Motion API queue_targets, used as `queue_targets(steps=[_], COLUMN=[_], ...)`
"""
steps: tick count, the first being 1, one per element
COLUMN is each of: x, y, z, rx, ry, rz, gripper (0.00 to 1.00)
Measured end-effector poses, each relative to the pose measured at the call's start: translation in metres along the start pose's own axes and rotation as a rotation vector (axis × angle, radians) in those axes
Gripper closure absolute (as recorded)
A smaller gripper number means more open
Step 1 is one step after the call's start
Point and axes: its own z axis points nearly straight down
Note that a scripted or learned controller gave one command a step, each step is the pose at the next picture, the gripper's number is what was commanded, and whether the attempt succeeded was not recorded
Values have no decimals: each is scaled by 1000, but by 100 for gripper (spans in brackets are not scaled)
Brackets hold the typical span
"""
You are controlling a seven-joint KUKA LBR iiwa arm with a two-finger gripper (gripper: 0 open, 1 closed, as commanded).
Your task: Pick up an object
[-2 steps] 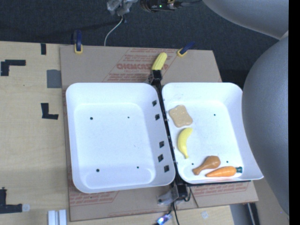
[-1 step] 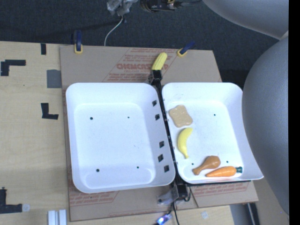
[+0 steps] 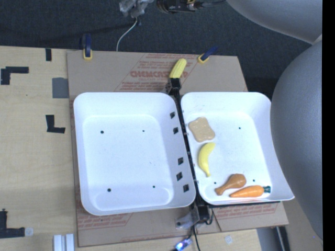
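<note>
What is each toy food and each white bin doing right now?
bread slice: lying flat in the right bin, near the divider.
banana: lying loose in the right bin, just below the bread slice.
chicken drumstick: lying near the right bin's front edge, beside the carrot.
carrot: lying along the front edge of the right bin.
right bin: holds all four foods.
left bin: sits next to the right bin.

Two smooth white plastic bins [image 3: 125,200] lie on matt brown cardboard [image 3: 152,72], holding a glossy plastic-looking banana [image 3: 205,158].
</note>
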Motion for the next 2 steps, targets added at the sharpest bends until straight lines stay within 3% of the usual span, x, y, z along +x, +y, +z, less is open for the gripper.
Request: queue_targets(steps=[2], x=[0], y=[0], z=[0], rx=[0], ry=[0], rz=[0], gripper=[100])
